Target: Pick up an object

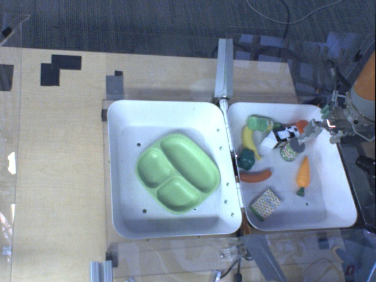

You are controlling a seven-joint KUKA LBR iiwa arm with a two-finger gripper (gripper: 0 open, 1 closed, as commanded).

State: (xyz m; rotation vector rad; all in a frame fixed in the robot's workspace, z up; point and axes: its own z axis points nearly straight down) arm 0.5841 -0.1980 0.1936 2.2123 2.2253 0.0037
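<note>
My claw [301, 135], grip state unclear, hovers just above the small can [288, 151]; crowded neighbours could deflect it.

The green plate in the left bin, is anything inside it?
No. The green plate has three hollows, all bare. It lies alone in the left bin. Whatever is under the plate is hidden.

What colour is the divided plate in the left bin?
Light green; the plate shows plainly in the camera view, lying in the white left bin.
</note>
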